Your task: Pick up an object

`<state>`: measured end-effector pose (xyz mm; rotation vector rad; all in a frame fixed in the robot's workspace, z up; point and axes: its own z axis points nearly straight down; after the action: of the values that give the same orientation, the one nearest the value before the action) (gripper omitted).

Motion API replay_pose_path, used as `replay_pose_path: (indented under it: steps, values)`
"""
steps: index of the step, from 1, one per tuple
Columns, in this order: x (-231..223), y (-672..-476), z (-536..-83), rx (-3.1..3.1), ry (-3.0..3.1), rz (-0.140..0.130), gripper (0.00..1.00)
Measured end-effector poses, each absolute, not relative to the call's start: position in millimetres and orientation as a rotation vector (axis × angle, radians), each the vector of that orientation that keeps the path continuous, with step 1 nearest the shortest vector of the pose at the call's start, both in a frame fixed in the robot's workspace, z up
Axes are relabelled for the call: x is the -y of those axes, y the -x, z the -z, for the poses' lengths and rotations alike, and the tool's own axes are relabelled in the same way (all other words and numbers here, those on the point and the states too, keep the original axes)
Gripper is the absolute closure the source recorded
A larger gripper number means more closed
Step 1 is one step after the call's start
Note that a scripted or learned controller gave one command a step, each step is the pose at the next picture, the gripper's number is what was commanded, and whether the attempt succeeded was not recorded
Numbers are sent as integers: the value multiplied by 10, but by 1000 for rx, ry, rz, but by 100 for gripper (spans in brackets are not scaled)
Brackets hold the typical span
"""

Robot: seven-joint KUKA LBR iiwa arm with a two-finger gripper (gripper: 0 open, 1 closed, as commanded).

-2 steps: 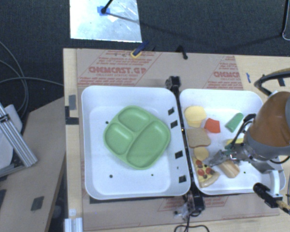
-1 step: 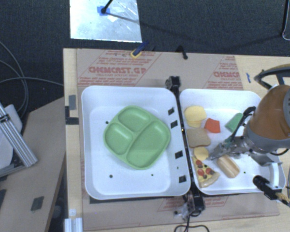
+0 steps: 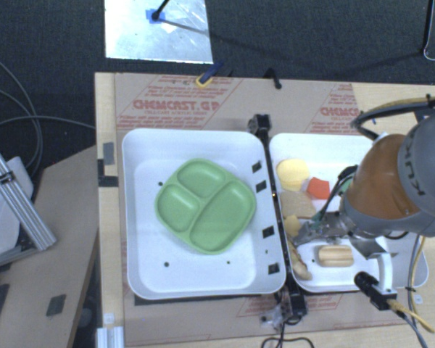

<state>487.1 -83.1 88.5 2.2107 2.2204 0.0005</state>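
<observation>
"Just beside the claw [image 3: 310,230], toward the bottom of the view, what's that?"

"A tan, rounded loaf-shaped block [image 3: 334,256], lying flat on the floor of the shallow white plastic bin on the right [image 3: 326,140]. It's the nearest loose thing to the claw, so I'd take it as the likeliest target."

"Is the claw on it?"

"No, it's apart from the block and nothing shows in its hold. Whether it's open or closed, I cannot tell (the tip is small and dark against the clutter)."

"So which step is this?"

"I'd judge the approach: low in the bin, grasp not yet made. The next move calls for centring over one piece, descending squarely, then closing and lifting."

"Other candidates?"

"Beyond the claw, toward the top of the view, a pale yellow round ball [image 3: 292,172]. Beside that, an orange-red block [image 3: 318,188]. Both sit farther from the claw than the loaf does."

"And the arm?"

"The grey arm with its orange band [image 3: 391,187] reaches in from the claw's right and bends down steeply, its bulk covering much of that bin."

"To the claw's left?"

"Well apart, across the divider, the second white bin [image 3: 196,140] holds a green three-compartment plastic plate [image 3: 205,205]."
</observation>
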Motion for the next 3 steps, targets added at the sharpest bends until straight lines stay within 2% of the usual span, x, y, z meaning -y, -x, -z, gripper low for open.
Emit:
replay_pose_path:
  steps: [1, 2, 3]
  values:
    - [644, -5682, -1914, -2223, -2200, -18, 0]
    - [1041, -5612, -807, -2217, -2225, -2, 0]
    - [1017, -5646, -985, -2221, -2214, -12, 100]
